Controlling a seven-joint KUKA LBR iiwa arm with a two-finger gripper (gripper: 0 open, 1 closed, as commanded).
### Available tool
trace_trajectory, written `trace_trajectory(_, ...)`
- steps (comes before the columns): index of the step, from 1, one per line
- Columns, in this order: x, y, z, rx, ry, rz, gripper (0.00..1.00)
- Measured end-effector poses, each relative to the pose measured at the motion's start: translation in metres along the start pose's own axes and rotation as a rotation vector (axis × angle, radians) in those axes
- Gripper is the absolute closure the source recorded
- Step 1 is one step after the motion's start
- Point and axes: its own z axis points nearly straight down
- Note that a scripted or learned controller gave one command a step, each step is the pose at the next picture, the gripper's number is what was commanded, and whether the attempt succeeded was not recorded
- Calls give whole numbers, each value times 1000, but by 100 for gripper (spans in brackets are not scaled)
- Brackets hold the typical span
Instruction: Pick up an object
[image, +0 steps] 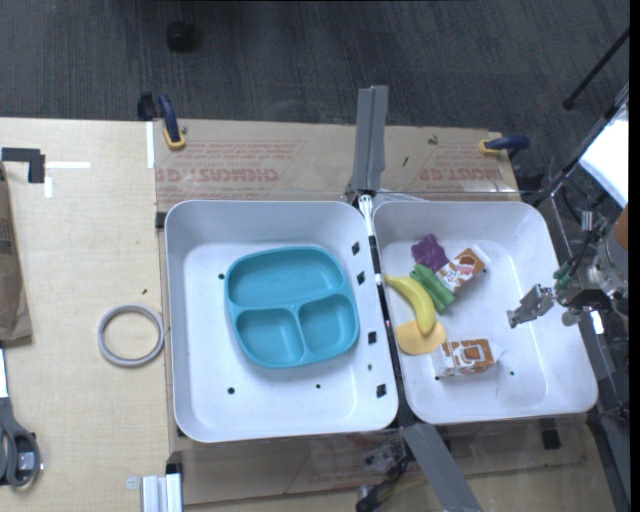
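Yellow curved banana (415, 303) lying lengthwise toward the bench's front, smooth, beside cartons; gripper (530, 305) jaw state unclear.

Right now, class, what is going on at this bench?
A robot arm reaches in from the right, its hand hovering over the right bin, holding nothing. In that bin lie a banana, purple grapes, a green vegetable and two small cartons. The left bin holds a blue divided plate.

The teal three-compartment plastic tray (293, 320) lies in the left shallow white bin (190, 300); the yellow toy banana (417, 303) and two small printed cartons (466, 357) lie in the right shallow white bin (540, 390).
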Motion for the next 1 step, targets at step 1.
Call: trace_trajectory(1,59,48,111,2,1,544,0)
